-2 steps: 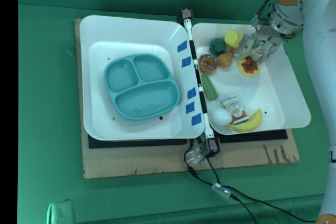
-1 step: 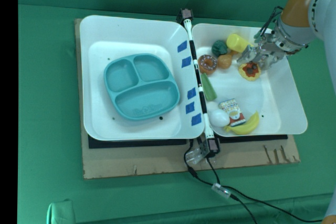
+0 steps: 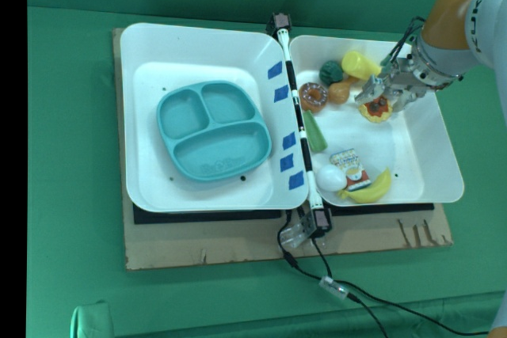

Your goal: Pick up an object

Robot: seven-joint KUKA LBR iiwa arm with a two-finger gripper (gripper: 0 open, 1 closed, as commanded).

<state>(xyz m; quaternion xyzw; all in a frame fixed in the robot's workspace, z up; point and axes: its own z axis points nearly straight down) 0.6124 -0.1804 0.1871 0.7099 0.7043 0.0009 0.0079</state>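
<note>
- You see the gripper [image 3: 386, 95] low inside the right bin [image 3: 432, 158], near its far edge, right over a small red-and-yellow toy [image 3: 376, 110].
- You cannot tell from this view whether its jaws are apart or together, or whether they clamp the toy.
- Just left of the gripper, by the far edge, sit a yellow cup [image 3: 360, 64], a dark green vegetable [image 3: 331, 72], a small orange ball [image 3: 339, 93] and a frosted donut [image 3: 314, 96].
- Along the right bin's left wall lies a green wedge [image 3: 314, 131].
- At the near edge you find a white egg [image 3: 331, 178], a small printed box [image 3: 351, 168] and a banana [image 3: 375, 187], all touching.
- The left bin [image 3: 150, 51] holds a teal divided plate [image 3: 213, 130] at its middle.
</note>
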